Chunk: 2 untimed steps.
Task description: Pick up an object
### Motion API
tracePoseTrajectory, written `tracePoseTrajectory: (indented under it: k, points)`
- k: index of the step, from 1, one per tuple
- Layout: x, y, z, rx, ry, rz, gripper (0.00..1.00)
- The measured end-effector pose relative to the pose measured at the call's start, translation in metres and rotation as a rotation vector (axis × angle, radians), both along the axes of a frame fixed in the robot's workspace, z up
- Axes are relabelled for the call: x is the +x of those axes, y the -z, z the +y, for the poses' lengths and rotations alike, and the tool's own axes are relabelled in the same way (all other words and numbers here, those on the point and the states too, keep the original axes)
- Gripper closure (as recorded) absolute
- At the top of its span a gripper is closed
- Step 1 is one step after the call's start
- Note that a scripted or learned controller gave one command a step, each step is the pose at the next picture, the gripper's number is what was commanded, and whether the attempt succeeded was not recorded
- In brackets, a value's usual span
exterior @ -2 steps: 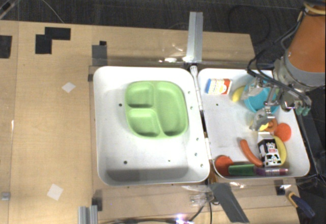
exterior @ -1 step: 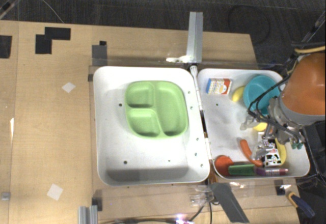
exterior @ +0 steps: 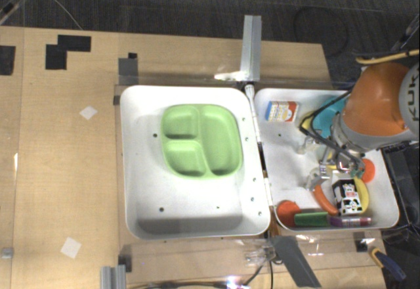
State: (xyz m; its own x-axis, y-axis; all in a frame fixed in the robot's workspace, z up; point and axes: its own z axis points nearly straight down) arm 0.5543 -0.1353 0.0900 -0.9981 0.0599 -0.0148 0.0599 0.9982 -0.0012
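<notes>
Robot arm hangs low over a crowded right bin, hunting for something to lift.

The gripper (exterior: 326, 173) sits among toys; whether it is clenched or released, I cannot tell. Just beside it lies an orange carrot (exterior: 322, 198); beyond, a banana (exterior: 360, 193) and green block (exterior: 311, 219). Packed this tight, a descent may nudge neighbours and close on nothing.
</notes>
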Motion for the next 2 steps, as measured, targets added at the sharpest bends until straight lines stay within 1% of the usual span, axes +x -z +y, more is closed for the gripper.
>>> tracePoseTrajectory:
  k: [1, 2]
  points:
    - [0.092, 0.001, 0.016, 0.002, 0.085, 0.012, 0.00]
    - [0.005, 0.000, 0.027, 0.005, 0.242, 0.001, 0.00]
